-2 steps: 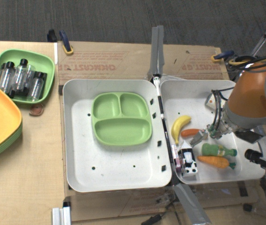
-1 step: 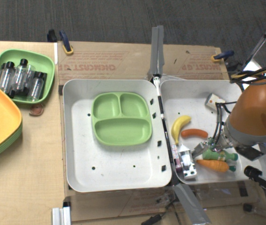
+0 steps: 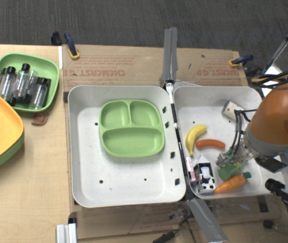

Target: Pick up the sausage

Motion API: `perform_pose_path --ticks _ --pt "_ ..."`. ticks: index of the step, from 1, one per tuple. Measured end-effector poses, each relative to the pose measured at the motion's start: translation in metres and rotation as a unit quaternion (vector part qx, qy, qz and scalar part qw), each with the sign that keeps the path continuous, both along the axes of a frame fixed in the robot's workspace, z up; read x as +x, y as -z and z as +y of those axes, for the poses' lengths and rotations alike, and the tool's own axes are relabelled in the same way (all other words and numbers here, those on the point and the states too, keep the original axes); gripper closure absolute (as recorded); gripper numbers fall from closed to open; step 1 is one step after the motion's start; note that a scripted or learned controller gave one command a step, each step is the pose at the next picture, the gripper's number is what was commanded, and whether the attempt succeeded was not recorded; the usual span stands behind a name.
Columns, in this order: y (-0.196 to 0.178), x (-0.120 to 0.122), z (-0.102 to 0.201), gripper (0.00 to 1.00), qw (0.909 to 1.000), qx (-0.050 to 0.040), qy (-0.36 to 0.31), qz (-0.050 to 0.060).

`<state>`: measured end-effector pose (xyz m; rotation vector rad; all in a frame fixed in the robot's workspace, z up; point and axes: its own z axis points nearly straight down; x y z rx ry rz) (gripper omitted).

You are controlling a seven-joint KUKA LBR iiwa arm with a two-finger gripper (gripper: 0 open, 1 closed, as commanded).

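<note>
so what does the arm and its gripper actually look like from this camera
The arm comes in from the right as a bulky rounded body, with a broad orange band above a grey section toward the wrist. Thin dark cables loop along its left side. The gripper at its tip is a small, pale metallic assembly, too cluttered and blurred to make out its details.

Right bin [image 3: 205, 96]: banana [image 3: 194, 137] left of sausage [image 3: 210, 144], carrot [image 3: 229, 184] near front edge. Left bin [image 3: 83, 151]: divided plate [image 3: 132, 128] toward back.
</note>
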<state>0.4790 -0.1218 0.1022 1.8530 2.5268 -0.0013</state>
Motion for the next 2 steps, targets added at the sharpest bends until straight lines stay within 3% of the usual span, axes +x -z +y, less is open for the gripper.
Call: perform_pose_path --ticks 1,2 --pt "0.012 0.006 -0.004 1.00 0.9898 0.0030 0.142 0.004" --pt "0.011 0.023 -0.030 1.00 0.9970 0.0025 0.077 0.003"
